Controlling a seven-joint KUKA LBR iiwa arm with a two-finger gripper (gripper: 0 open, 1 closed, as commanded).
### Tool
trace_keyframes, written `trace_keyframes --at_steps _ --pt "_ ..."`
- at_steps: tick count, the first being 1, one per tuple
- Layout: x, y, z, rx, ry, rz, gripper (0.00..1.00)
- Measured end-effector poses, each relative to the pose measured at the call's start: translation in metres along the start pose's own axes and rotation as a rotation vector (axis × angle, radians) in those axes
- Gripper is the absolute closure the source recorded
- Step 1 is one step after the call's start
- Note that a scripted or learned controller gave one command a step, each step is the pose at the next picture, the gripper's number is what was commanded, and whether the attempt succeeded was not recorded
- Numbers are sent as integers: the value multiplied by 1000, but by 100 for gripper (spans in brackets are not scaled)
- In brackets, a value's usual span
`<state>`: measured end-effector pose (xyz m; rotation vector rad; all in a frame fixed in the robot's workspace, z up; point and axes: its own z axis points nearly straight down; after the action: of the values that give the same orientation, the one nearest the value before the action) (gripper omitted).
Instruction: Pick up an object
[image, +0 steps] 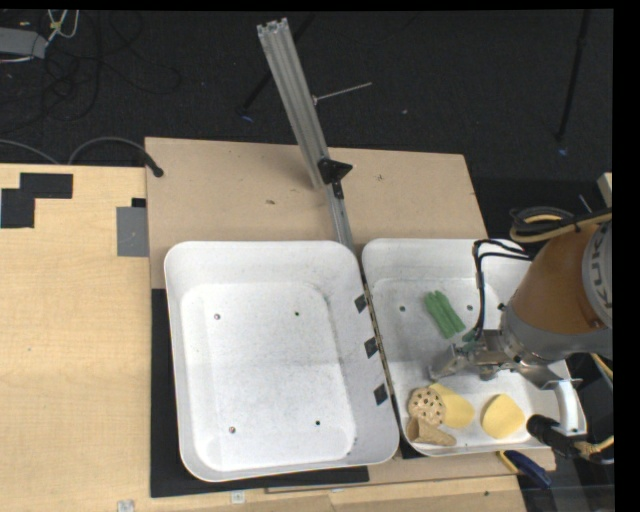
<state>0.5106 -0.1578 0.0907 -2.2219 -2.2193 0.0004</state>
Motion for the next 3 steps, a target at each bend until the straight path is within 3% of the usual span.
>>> trace_keyframes --at_steps 1,3 --pt "-1 0 -12 1 2 5 100" --pt "-5 10 -118 -3 -1 -2 100"
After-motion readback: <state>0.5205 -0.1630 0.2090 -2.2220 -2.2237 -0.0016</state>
